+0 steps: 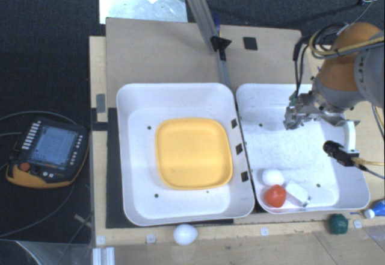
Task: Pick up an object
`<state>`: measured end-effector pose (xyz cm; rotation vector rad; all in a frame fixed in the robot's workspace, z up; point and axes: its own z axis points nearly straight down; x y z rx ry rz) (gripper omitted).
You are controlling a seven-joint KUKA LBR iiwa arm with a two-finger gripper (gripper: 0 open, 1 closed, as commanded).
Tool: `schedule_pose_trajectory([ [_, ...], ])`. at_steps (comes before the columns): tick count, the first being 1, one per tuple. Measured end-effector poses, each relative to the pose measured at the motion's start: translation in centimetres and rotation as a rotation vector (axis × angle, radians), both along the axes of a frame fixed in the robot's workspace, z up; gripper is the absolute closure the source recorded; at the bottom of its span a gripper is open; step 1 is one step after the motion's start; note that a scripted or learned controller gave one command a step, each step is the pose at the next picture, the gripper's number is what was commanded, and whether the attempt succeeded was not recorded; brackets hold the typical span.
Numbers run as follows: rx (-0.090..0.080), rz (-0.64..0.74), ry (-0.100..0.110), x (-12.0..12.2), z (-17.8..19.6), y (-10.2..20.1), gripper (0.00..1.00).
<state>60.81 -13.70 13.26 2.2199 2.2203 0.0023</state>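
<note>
You see the left bin [135,155] holding a yellow plate [194,153]. Above the right bin [349,188] hangs the gripper [296,117]; I can't tell its state. Near that bin's front edge, a white block [297,192], red ball [275,196] and white egg [273,177] cluster together.

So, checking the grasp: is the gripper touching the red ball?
Apart. The camera view shows the gripper near the right bin's far end, with bare floor between it and the red ball.
</note>
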Motion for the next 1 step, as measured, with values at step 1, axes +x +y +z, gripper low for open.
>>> schedule_pose_trajectory([
  [1, 0.000, 0.000, -0.001, -0.13, 4.24, -0.05, 1.00],
])
